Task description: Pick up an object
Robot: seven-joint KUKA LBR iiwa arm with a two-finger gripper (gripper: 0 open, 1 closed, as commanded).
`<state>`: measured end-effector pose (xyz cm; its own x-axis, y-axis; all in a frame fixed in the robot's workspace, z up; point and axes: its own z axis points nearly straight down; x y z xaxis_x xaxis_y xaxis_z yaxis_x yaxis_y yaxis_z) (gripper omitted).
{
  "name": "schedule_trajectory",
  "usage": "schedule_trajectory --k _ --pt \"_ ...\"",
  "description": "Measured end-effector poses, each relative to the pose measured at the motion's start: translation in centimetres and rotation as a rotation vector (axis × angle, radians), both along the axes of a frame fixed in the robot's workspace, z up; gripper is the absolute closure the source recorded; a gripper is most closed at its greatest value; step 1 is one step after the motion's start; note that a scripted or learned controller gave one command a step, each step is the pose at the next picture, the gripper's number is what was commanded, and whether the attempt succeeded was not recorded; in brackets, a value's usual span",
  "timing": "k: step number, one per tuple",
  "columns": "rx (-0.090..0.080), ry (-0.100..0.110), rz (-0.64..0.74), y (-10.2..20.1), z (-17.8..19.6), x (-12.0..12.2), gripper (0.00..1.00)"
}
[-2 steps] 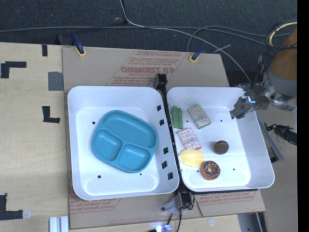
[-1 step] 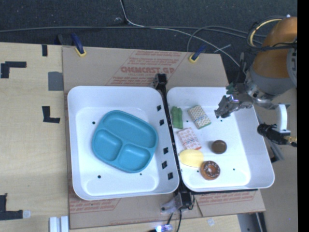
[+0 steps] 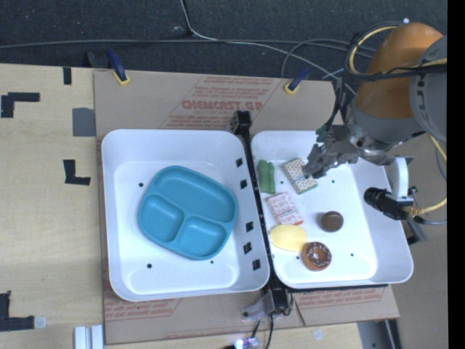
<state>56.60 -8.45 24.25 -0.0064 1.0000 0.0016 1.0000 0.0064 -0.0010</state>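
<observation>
All the loose pieces lie in the right bin (image 3: 363, 267). A green block (image 3: 266, 177) lies lengthwise by the left wall at the far end. Just right of it sits a tilted checkered packet (image 3: 298, 176). Nearer is a flat red-and-white printed packet (image 3: 285, 209), and nearer still a pale yellow lump (image 3: 288, 237). A sprinkled brown donut (image 3: 317, 256) lies flat beside that lump, with a small dark brown puck (image 3: 332, 221) farther right.
</observation>
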Motion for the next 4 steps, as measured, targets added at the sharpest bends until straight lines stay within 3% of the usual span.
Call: schedule_trajectory --k 4 --pt "-0.001 0.003 0.000 18.5 -2.9 -4.6 1.00"
